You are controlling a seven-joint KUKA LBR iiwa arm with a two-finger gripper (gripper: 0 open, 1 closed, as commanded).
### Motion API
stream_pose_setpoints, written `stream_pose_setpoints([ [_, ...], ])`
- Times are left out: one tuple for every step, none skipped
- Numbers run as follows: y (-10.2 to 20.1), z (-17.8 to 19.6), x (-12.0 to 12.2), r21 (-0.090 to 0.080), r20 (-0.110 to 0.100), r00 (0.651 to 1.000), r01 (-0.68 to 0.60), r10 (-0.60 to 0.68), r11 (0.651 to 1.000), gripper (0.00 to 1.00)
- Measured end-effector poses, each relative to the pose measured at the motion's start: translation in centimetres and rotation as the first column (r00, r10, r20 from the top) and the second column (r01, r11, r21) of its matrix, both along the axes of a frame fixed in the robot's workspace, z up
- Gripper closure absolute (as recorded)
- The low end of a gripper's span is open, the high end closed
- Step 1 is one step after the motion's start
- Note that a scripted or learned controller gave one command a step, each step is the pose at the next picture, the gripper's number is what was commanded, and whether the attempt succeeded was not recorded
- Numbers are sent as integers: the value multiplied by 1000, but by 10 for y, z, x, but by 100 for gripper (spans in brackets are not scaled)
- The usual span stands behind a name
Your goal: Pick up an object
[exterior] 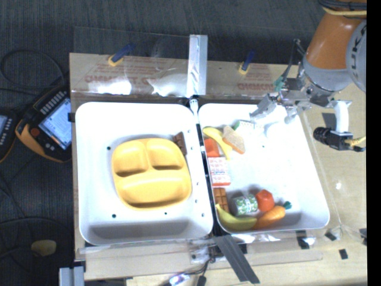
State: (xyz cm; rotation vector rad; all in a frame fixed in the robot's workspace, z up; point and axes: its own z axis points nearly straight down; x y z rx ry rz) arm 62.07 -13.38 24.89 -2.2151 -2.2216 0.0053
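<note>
Left bin (89, 177) holds a yellow tray (152, 171). Pickable clutter hugs the right bin (297, 177)'s left wall: banana (213, 140), red packet (218, 170), carrot (269, 215) at lower centre. Gripper (275, 109) hovers upper right, fingers spread, gripping nothing. Best to descend on an isolated item, clear of the wall. Items overlap, edges unclear; small green can's (244, 205) label unreadable.

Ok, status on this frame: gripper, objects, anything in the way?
Gripper over right bin's far edge, nothing between fingers. Bananas, carrot against bin walls, untouched. Yellow tray in left bin.
</note>
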Motion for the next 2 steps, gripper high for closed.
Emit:
stream_pose_setpoints([
  [8,-111,-7,1,-1,991,-136,136,991,0],
  [63,-69,3,0,0,998,-57,57,998,0],
])
